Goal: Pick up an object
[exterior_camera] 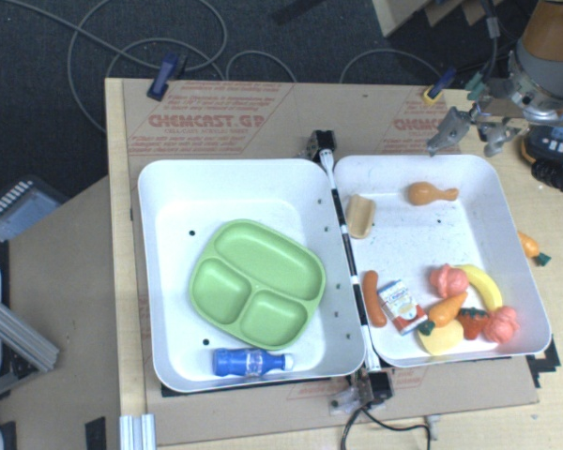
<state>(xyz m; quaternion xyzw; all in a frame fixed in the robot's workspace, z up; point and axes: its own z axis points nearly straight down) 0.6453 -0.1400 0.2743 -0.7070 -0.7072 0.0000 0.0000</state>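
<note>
My gripper (470, 139) hangs above the far rim of the right bin (507, 204), its two fingers spread open with nothing between them. In this bin lie a toy drumstick (430, 193) near the back, a bread slice (360, 216) by the left wall, and a red sausage (372, 299). A small carton (398, 302), a banana (483, 284), a pink piece (445, 278), an orange piece (447, 309), a yellow piece (437, 338) and a red piece (500, 323) crowd the front right corner. The drumstick is the item nearest the gripper, a little below and left of it.
The left bin (169, 204) holds a green divided plate (255, 283) and a blue bottle (251, 362) lying by the front wall. A small orange toy (530, 247) lies outside the right bin's right rim. Clamps and cables sit at the bench's back.
</note>
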